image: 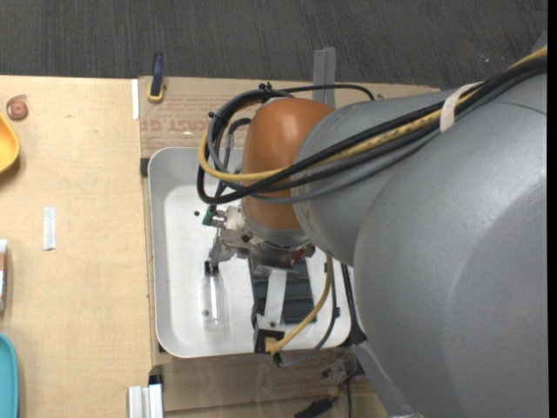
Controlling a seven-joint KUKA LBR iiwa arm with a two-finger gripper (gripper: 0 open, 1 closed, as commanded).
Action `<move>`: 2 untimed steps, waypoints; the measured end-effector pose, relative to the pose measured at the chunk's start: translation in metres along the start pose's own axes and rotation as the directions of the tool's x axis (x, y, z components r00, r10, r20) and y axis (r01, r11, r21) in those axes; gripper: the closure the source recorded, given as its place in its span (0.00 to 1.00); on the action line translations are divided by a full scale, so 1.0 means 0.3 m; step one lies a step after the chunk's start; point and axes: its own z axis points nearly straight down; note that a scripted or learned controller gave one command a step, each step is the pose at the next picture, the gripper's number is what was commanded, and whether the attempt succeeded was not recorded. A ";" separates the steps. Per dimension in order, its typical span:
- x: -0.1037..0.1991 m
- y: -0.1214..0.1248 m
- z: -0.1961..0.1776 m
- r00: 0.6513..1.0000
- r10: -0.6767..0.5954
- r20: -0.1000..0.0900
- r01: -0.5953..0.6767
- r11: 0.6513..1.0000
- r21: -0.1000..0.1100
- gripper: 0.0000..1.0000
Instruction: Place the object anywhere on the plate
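Inside one white bin [174, 259], one clear object [213, 301] lies.

Grey arm [418, 216] covering bin's [161, 233] right, bare floor along left wall

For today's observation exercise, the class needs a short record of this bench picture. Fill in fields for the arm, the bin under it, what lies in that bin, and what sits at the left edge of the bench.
arm: grey arm with an orange band, reaching in from the right over the bin
bin: shallow white bin, largely covered by the arm
tool: tool low inside the bin, near its left half
object in bin: clear, tube-like item lying just below the tool; what it is cannot be told
cables: yellow and black cables looped around the wrist
left edge: part of a yellow item and part of a teal item
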 end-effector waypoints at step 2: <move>0.042 -0.022 0.350 0.927 0.375 0.000 -0.375 0.927 0.002 0.00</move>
